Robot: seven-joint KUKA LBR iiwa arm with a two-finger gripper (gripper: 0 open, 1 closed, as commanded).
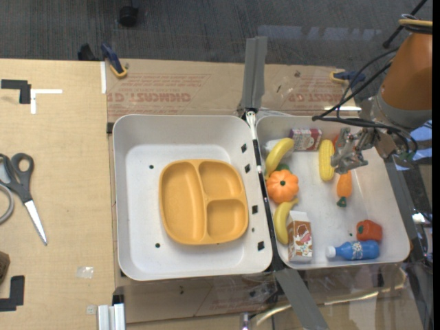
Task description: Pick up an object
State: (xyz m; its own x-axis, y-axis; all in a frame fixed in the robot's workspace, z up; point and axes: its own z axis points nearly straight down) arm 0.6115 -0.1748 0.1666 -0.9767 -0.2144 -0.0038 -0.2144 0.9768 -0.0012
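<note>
1. Two white bins: the left bin [124, 205] and the right bin [395, 205].
2. One yellow divided plate [203, 201].
3. Two bananas [278, 152] [281, 222].
4. One corn cob [326, 159].
5. One pumpkin [282, 185].
6. One carrot [343, 186].
7. One milk carton [300, 236].
8. One blue bottle [355, 251].
9. One red pepper [368, 229].
10. One small can [306, 139].
11. One pair of scissors [26, 194].

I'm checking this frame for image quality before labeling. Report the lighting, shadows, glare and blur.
Camera view: lighting is even and soft, with faint shadows beside the yellow divided plate and inside the left bin; mild sheen on the white bin walls, no strong glare; the toy food is sharp, while the gripper over the right bin looks slightly soft.
</note>
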